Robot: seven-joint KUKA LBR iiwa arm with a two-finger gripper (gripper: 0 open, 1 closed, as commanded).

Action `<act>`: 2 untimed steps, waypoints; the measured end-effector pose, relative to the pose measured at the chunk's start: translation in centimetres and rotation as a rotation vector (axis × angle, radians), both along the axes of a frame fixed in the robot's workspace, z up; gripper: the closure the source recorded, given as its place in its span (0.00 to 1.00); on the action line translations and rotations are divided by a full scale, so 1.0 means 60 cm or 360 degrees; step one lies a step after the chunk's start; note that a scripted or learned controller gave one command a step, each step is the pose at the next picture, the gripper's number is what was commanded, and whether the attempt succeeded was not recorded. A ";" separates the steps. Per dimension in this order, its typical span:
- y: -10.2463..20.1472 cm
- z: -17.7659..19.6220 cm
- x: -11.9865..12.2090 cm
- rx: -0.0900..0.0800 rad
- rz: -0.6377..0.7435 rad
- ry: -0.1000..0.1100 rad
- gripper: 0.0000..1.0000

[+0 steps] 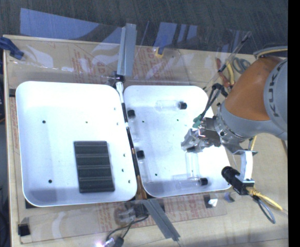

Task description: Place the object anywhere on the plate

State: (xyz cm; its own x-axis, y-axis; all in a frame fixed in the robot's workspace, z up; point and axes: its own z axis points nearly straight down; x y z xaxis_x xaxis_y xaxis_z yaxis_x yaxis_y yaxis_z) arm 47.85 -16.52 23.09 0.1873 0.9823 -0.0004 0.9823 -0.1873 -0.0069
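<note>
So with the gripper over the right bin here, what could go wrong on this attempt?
1. The gripper sits above clear tubes lying close together; they are hard to see, so a grasp may miss or slip.
2. The dark ridged plate lies in the left bin, across the divider, so a weakly held object could drop on the way.

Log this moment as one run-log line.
arm: over right bin | gripper: above clear tubes | plate: dark, ridged, in left bin | placement: not done
</note>
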 end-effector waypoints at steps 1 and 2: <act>0.083 -0.091 0.127 0.0000 -0.0099 -0.0003 1.00; 0.194 -0.067 0.191 -0.0001 -0.0473 -0.0004 1.00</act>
